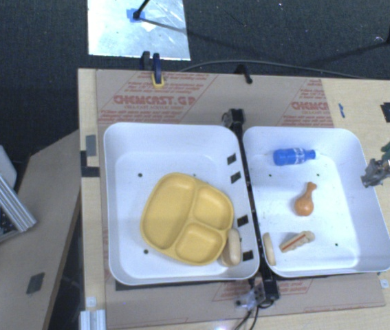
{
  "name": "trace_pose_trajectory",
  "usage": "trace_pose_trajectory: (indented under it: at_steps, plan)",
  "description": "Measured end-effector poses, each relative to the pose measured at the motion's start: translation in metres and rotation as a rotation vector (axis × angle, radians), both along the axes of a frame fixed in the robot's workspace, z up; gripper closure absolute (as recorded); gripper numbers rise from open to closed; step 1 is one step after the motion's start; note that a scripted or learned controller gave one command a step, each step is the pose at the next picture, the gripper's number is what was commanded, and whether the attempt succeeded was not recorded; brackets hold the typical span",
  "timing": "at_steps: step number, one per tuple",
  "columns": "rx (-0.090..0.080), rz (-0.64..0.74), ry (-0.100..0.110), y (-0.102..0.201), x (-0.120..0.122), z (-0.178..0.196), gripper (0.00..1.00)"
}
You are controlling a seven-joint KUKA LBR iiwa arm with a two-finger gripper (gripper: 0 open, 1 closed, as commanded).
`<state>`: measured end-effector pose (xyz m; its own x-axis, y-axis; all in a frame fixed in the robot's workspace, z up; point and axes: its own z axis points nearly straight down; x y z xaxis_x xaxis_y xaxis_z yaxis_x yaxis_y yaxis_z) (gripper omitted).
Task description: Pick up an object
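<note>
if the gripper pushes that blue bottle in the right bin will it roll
Probably. The blue bottle lies on its side and looks round, so a sideways nudge would likely roll it across the right bin. It looks small and plastic, so probably light and a bit slippery.

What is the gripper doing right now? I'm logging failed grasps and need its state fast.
Gripper: at the right bin's right rim; open or closed cannot be told, and nothing is visibly held.
</note>
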<state>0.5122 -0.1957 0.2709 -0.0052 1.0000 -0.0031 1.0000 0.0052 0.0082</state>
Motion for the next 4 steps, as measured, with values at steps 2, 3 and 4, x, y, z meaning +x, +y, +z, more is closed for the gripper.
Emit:
trace_pose_trajectory:
  at_steps: [2, 3, 4]
  plan:
    - [0.005, 0.006, 0.006, 0.124, 0.016, -0.005, 1.0]
    - [0.004, 0.004, 0.005, 0.17, 0.02, -0.005, 1.0]
    - [0.005, 0.005, 0.008, 0.223, 0.025, -0.02, 1.0]
